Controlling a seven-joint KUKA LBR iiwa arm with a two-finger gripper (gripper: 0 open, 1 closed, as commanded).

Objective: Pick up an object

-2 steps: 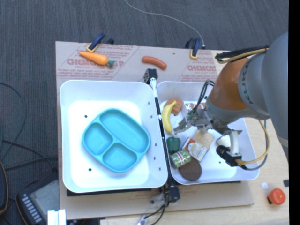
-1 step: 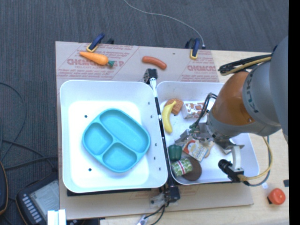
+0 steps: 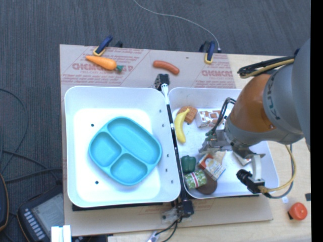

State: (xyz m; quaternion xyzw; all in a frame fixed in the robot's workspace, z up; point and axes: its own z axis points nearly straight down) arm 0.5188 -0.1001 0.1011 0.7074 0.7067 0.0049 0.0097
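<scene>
I see the claw (image 3: pixel 214 144) low in the right bin (image 3: pixel 272 158) over 1 snack packet (image 3: pixel 216 166), finger state I cannot tell; I judge a straight drop, centred clear of the green pepper (image 3: pixel 188 163), best.

We can make out red printed lettering on the cardboard sheet (image 3: pixel 136 67) under the bins, seen upside down at two spots along its far edge; it looks like one repeated brand word, but we cannot read it with certainty. The small packets (image 3: pixel 208 117) in the right bin (image 3: pixel 267 160) carry print too small to read.
</scene>
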